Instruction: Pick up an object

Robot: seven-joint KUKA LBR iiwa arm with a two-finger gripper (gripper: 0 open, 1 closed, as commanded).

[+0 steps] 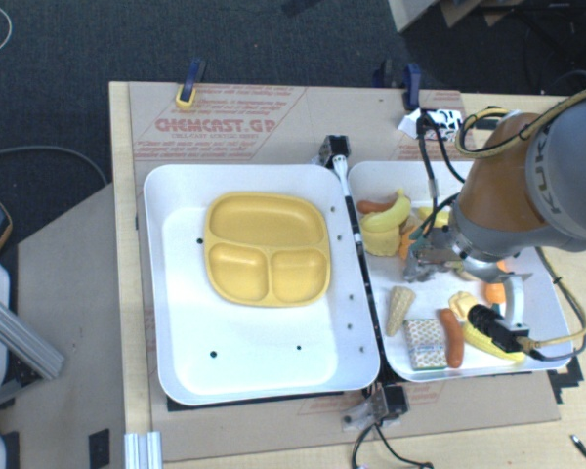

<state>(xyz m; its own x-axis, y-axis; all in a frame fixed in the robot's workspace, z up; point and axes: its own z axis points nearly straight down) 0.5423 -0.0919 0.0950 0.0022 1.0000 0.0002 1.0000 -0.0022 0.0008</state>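
The brown board (273, 115) under the bins carries red print that reads roughly "CHEMCAST GP" in large letters, with smaller red lines above and below too fine to read.

The left bin (176, 291) holds a yellow tray (269, 247) with three compartments, lying flat with its long side running left to right.

The right bin (396, 360) holds the small toy foods. A pale corn cob (399, 309) lies near the bin's left wall, its long axis close to upright in the view with the narrow tip toward the near edge. Just right of it sits a small speckled box (424, 343); any label on it is too small to read. A red sausage (453, 341) lies beside the box, pointing away from the camera. A banana (493, 338) lies slanted by the near right corner. A yellow pepper (385, 225) sits at the far left of the bin.

The arm (527, 193) reaches over the right bin, and the claw (428, 260) hangs above its middle, near the corn cob. Whether the claw is spread or closed cannot be told.
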